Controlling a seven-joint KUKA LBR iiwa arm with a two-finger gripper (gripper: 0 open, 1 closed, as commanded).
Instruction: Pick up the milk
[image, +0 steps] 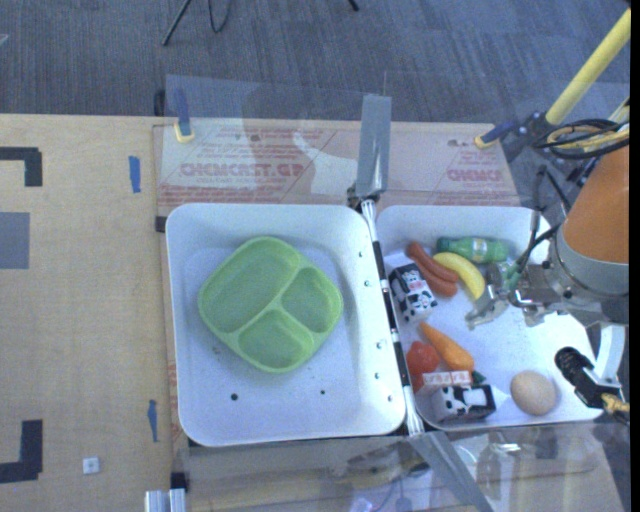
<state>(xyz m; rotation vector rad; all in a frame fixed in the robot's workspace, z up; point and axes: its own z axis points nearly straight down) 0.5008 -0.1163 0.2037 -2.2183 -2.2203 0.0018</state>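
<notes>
The milk, a small boxy carton printed in black-and-white cow patches (412, 290), is lying in the right-hand shallow white plastic bin (560, 345), close against the wall it shares with the left bin. It is sitting just beside a reddish sausage-shaped toy (432, 268), and that crowding is probably leaving little room for a finger on that side. A second cow-patterned box with a red-and-white label (460, 396) is resting at the near edge of the same bin. Which of the two is meant is a judgement; the upper one is looking more like a carton.

The two-finger metal gripper (508, 304) is hovering over the middle of the right bin, apart from the milk, with its fingers spread and nothing between them. It is reaching in from the right, so a yellow curved banana (463, 272) is lying between it and the carton.

The carton is looking stiff and flat-sided, so it should be offering parallel faces to pinch, unlike the smooth rounded beige egg (533, 392) or the tapered orange carrot (446, 346). In the left bin a glossy green moulded tray with three compartments (270, 303) is sitting by itself.
</notes>
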